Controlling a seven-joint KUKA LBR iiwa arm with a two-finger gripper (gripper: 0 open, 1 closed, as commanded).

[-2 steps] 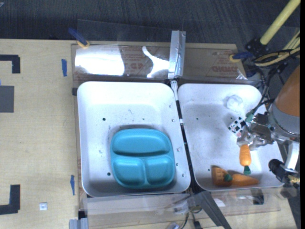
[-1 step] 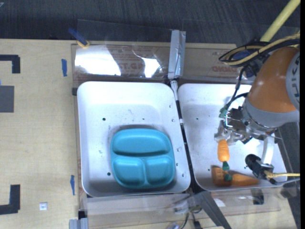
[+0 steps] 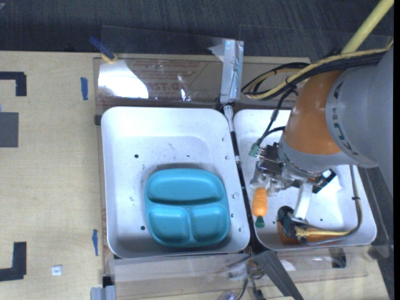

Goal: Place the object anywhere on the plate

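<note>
While the gripper [image 3: 270,179] hung low in the right bin [image 3: 362,230], its opening could not be told. Carrot-like object [image 3: 259,204] lay just below it, by the dividing wall; blue plate [image 3: 186,206] in left bin [image 3: 125,142]. Risk: grazing the wall, dropping short. No legible writing.

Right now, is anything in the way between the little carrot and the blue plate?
Yes. The carrot lies in the right bin, and the plate sits in the left bin. The two bins' raised rims stand between them, so the carrot must go over.
</note>
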